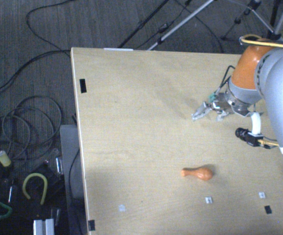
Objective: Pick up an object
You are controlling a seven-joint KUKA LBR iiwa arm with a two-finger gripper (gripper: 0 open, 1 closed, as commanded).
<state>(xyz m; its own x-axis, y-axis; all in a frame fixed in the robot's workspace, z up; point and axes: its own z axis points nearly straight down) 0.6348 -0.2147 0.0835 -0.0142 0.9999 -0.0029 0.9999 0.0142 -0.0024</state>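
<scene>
An orange, gourd-shaped object point(199, 173) lies on its side on the tan bench top point(141, 131), its narrow end pointing left. My gripper point(209, 115) hangs over the right part of the bench, well above the orange object in the picture and slightly to its right, apart from it. Its silver fingers point(199, 114) stand spread, with nothing between them. The grey arm with the orange band point(251, 65) comes in from the right.
Small square markers point(208, 199) dot the bench near its front right. A black tag point(82, 85) sits by the left edge. Cables point(24, 126) and tools lie on the floor to the left. Tripod legs point(195, 9) stand behind the bench.
</scene>
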